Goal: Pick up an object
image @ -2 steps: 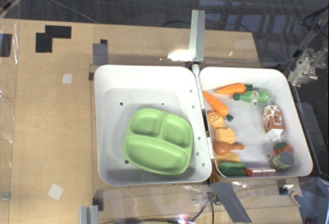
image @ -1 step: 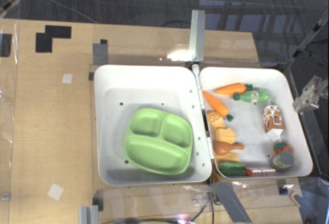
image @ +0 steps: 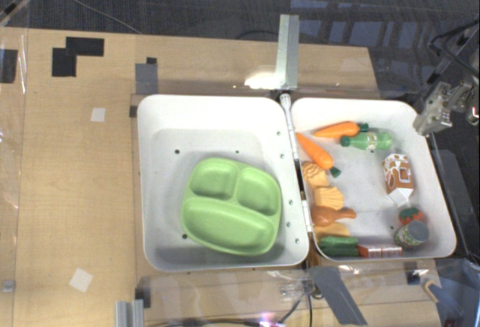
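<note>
Two orange carrots (image: 326, 139) with green tops, right bin (image: 431, 168) | gripper (image: 442, 108) beside rim, grip state unclear

Green tray (image: 232, 205) left bin (image: 150, 168); pincer (image: 437, 109) right.

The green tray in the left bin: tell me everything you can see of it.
The green tray is a light green divided plate of smooth, plastic-looking material with rounded corners. It has three hollows: two smaller ones on the far side and one long one on the near side. It lies flat and right side up, turned a little askew, on the floor of the left bin, toward the near right part. Nothing rests in it.
</note>
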`<state>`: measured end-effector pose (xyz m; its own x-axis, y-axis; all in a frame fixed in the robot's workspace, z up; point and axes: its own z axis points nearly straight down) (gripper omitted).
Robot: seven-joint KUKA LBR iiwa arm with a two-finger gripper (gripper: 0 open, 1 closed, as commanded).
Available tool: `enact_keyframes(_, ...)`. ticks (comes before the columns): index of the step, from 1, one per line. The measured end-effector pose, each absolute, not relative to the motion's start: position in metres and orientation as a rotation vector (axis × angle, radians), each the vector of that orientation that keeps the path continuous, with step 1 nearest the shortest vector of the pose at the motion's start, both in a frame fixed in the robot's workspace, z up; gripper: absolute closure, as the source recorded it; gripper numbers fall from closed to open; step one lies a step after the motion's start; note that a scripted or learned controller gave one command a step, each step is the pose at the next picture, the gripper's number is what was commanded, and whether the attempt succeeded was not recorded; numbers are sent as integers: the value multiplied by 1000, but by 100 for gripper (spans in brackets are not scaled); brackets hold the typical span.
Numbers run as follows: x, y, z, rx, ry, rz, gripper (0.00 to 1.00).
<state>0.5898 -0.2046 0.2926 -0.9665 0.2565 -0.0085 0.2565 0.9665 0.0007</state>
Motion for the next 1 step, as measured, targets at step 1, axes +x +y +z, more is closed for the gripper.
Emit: enact_keyframes(1, 653, -176, 290, 527, 3086, 2, 100)
